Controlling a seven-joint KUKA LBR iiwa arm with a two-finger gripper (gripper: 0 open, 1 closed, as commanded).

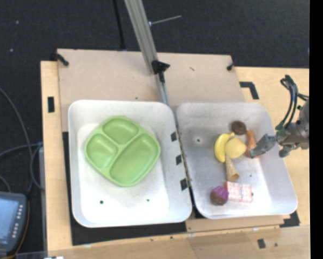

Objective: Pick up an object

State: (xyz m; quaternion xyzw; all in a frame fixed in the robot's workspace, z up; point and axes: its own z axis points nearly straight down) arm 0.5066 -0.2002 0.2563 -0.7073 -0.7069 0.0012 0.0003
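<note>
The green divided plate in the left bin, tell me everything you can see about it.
The green divided plate is a light green, rounded dish that looks like smooth plastic. Raised ridges split it into three compartments: two smaller ones toward the upper left and one larger one toward the lower right. It lies flat and right side up on the floor of the left white bin, toward that bin's upper half, with nothing in its compartments. Nothing touches it except the bin beneath.
</note>
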